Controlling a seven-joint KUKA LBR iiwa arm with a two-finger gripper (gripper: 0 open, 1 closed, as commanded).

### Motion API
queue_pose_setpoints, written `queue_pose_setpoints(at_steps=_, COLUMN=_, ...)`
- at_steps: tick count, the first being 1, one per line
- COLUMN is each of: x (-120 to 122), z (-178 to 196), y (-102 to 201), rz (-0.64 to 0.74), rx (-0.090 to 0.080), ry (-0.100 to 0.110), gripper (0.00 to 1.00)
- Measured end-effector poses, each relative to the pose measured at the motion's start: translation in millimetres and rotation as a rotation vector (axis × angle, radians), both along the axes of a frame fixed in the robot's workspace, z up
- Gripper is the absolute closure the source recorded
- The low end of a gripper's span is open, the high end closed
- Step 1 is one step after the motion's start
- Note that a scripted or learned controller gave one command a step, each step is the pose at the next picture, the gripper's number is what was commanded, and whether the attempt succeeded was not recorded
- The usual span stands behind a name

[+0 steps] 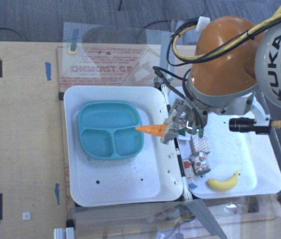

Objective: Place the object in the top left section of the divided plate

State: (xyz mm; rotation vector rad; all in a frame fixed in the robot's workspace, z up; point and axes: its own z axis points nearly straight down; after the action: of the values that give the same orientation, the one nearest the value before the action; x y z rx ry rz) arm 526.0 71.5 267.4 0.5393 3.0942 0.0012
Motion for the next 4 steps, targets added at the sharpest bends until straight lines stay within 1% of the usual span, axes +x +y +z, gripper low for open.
queue_pose_setpoints(at_steps=1, x=29.6, z=-11.3, y=23.2, rz=0.037, rx=0.0, ry=-0.001, gripper=1.0)
queue_pose_setpoints(at_steps=2, x=15.7, z=-38.5, y=20.4, rz=0.059, rx=0.0, ry=0.003, gripper=1.0)
queue_pose_setpoints(at_steps=3, x=50.1, z=49.4, y=8.6, rz=0.108, rx=0.0, ry=0.0, gripper=1.0)
queue_pose_setpoints(at_steps=4, x=31.1, z=-30.9, y=-5.2, rz=0.41, rx=0.001, ry=0.002, gripper=1.0)
